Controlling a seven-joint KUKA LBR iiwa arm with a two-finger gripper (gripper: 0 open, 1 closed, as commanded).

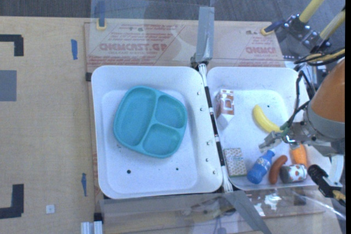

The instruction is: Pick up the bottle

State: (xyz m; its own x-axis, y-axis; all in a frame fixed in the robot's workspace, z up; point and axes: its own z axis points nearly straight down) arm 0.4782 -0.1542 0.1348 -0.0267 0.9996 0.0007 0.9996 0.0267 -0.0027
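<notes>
Front row: the blue bottle (260, 166) lay tilted at the near wall of the right bin (247, 80), a red sausage (277, 169) and a small can (294, 173) just beside it.
Gripper: the gripper (289, 137) hovered above and right of the bottle, likely lining up; its grip could not be read.
Right bin: it also held a banana (265, 119), a carton (225, 102) and a speckled block (235, 161).
Left bin: the left bin (104, 118) carried a teal divided plate (151, 121).

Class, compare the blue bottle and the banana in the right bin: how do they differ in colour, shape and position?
The bottle is blue with a white cap; the banana is yellow. The bottle is straight-sided, the banana curved. The bottle lies near the bin's front edge beside a red sausage; the banana lies farther back, nearer the middle. Both lie on their sides in the right bin.
</notes>
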